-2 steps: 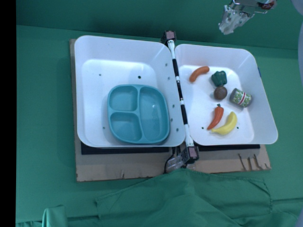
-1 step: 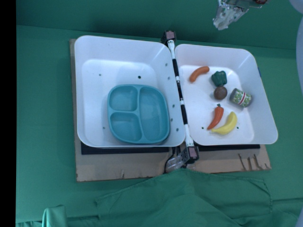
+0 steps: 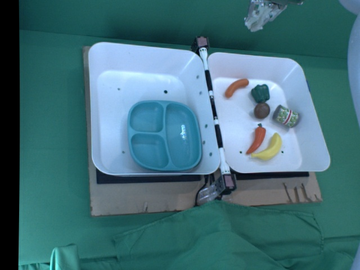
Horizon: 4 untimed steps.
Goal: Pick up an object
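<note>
The right bin (image 3: 306,151) holds several toy foods: an orange sausage (image 3: 236,87), a green pepper (image 3: 260,92), a brown round piece (image 3: 261,111), a small can (image 3: 286,116), a red-orange chili (image 3: 256,138) and a yellow banana (image 3: 269,148). My gripper (image 3: 260,14) hangs high at the top of the view, beyond the right bin's far edge and well apart from every object. Nothing shows between its pale fingers.
The left bin (image 3: 107,66) holds a teal divided plate (image 3: 164,135). A black-and-white divider bar (image 3: 213,110) runs between the bins. Green cloth (image 3: 225,235) covers the foreground. The grey arm (image 3: 353,49) comes down the right edge.
</note>
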Each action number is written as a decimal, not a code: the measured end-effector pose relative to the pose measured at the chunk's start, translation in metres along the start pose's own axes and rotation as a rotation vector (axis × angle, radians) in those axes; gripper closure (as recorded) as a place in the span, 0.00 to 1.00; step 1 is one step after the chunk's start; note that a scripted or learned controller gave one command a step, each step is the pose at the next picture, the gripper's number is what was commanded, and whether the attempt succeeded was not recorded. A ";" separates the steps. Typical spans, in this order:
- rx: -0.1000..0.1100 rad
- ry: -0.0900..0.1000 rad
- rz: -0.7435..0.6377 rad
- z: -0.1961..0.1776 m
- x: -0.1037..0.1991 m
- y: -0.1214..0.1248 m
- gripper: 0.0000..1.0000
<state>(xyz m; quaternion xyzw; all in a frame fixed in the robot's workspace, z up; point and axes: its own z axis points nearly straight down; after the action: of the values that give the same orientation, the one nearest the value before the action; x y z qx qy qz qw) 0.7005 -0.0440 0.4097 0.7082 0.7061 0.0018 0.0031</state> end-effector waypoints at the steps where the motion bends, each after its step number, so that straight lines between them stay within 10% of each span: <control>1: 0.004 0.001 -0.001 0.029 0.033 0.000 1.00; 3: 0.001 0.003 -0.001 -0.002 0.154 -0.015 1.00; 4: 0.001 0.001 0.001 0.012 0.134 0.000 1.00</control>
<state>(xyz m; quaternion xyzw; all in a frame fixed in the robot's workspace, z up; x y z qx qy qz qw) 0.7006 0.0896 0.3971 0.7084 0.7058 0.0016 0.0026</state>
